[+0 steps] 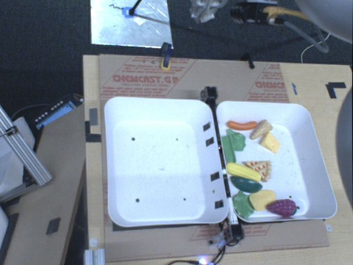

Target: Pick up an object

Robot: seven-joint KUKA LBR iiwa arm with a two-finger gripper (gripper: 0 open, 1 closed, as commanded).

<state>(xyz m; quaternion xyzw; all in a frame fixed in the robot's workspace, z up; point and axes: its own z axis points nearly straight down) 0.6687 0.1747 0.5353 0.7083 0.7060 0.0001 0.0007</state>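
**Arm parked high, all the toy food in the right bin**

From my seat, the gripper (205, 4) hangs at the top of the camera view, about 12 o'clock, over dark floor beyond the bench. It is blurred and pale, so I cannot tell how it is set, and I see nothing carried under it.

Everything worth picking lies toward 5 o'clock from it, in the right bin (314, 148). The left bin (160, 159) has only bare white floor to offer. So my judgement is that the coming move is a long reach down the view and a little to the right, then a descent.

My count in the right bin, one of each unless noted:
- orange sausage (241, 125), long axis running 9 to 3
- brown bread roll (261, 129), tilted toward 1 o'clock
- cheese wedge (270, 143)
- corn cob (243, 171), long axis roughly 10 to 4
- pizza slice (259, 167), touching the corn
- dark green vegetable (246, 185), just under the corn
- yellow piece (261, 199)
- purple grapes (282, 206)
- two leafy green pieces, one (234, 142) near the divider, one (241, 204) at the bin's 7 o'clock corner

The lower pieces crowd together; the sausage and cheese stand freer, so I would judge them the easier targets.
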